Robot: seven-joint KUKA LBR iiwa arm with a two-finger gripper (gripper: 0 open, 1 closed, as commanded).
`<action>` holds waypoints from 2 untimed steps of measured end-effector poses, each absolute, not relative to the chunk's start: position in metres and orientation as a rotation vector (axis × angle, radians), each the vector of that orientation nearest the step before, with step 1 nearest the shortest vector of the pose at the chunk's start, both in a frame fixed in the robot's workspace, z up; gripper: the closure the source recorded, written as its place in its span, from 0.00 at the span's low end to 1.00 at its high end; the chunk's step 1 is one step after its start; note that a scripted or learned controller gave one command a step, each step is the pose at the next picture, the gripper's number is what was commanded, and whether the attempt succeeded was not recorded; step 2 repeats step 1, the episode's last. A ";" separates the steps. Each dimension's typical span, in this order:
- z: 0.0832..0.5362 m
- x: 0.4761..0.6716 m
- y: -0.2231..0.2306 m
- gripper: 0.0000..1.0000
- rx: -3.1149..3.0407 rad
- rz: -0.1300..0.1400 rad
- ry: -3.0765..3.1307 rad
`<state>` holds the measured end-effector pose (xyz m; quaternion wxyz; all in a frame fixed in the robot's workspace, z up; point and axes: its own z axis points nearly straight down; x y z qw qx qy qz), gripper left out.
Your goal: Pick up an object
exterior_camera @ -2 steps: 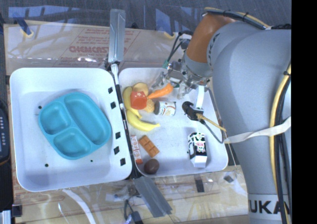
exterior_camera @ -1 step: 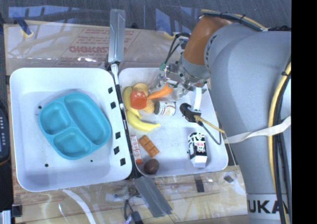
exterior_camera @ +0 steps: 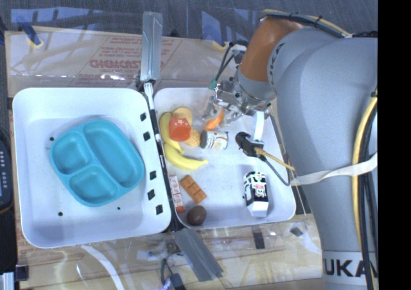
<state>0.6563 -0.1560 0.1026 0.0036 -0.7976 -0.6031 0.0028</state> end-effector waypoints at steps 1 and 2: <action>0.212 0.636 -0.084 1.00 -2.283 -0.008 -2.164; 0.212 0.636 -0.084 1.00 -2.283 -0.008 -2.164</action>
